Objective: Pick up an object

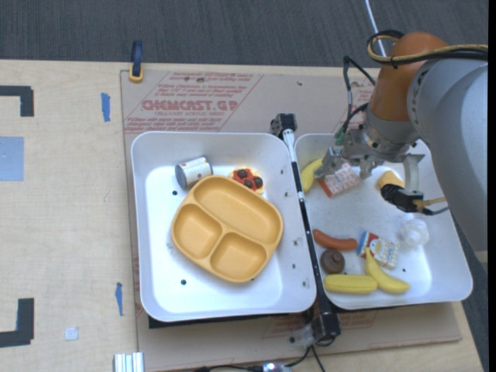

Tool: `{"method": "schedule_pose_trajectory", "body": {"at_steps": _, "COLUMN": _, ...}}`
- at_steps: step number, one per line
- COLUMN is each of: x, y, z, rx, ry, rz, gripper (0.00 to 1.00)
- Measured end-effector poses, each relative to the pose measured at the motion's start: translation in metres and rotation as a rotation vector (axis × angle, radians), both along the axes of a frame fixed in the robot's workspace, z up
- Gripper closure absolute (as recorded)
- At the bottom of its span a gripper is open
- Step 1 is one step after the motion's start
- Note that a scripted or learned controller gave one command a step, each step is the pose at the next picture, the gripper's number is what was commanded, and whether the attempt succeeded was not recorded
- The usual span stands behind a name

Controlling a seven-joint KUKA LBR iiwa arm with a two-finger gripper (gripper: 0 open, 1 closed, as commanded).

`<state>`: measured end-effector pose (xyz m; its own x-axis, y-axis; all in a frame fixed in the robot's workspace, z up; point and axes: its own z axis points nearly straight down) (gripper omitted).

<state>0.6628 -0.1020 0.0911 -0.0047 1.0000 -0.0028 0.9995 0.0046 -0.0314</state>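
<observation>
Camera view shows our gripper (346, 163) lowered into the right bin (457, 273) at about eleven o'clock, over the red-and-white packet (341, 181) we judge it targets, its grip unreadable to us, because that packet lies clear of the bananas (366, 281) at six o'clock.

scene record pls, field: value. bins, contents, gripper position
left bin: yellow divided plate, small can on its side, red and black toy
right bin: two bananas at near edge, hot dog, brown round item, small packet, clear plastic piece, yellow item at far left
gripper: over far part of right bin, at a red and white packet
grasp: cannot tell
</observation>
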Motion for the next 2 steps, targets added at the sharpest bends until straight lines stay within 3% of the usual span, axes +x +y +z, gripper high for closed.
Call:
{"method": "schedule_pose_trajectory", "body": {"at_steps": 1, "x": -0.11, "y": 0.002, "z": -0.005, "rx": 0.002, "ry": -0.031, "rz": -0.006, "gripper": 0.0}}
{"method": "schedule_pose_trajectory", "body": {"at_steps": 2, "x": -0.011, "y": -0.019, "z": -0.006, "rx": 0.002, "ry": -0.026, "rz": -0.003, "gripper": 0.0}}
